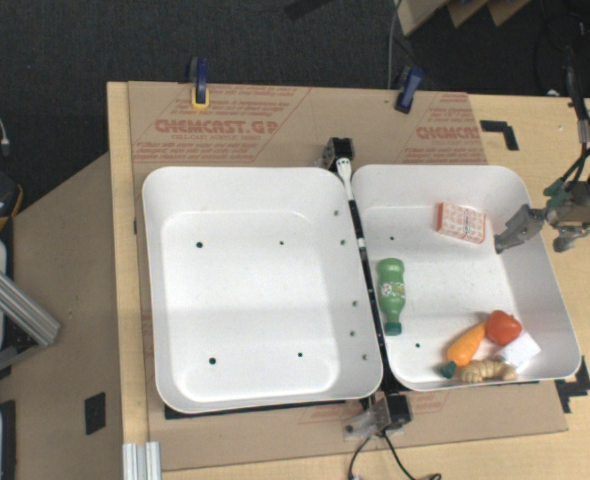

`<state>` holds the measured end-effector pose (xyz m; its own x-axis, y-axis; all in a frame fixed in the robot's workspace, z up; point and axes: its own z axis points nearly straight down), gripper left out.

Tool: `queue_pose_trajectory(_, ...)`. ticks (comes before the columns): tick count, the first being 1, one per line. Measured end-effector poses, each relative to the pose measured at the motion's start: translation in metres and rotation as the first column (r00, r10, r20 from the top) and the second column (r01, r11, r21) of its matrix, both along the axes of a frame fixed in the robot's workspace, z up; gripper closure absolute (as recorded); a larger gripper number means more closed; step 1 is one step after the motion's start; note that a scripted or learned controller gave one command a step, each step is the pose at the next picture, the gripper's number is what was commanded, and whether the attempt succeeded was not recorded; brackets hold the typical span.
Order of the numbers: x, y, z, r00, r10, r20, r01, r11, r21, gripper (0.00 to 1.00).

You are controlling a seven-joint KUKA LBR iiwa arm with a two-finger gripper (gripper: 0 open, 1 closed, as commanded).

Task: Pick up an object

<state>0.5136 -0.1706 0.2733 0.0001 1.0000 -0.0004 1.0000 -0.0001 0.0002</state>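
Readable text: red print on the brown cardboard sheet [275,108] under the 2 bins. Top left of the sheet, above the left bin, it reads "CHEMCAST GP", with a smaller line under it too fine to make out. Same print repeats at the top right [445,128], above the right bin, partly cut off by the bin rim. The green bottle [390,294] has a label and the small pink-patterned box [461,222] has printing, neither legible.

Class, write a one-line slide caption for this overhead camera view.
Gripper poised at the right bin holding a green bottle, patterned box and toy carrot.
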Motion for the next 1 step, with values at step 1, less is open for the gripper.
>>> queue_pose_trajectory(1, -0.0198, 0.0318, -0.1563, 1.000, 0.001, -0.010, -0.001, 1.000, 0.006, 0.00)
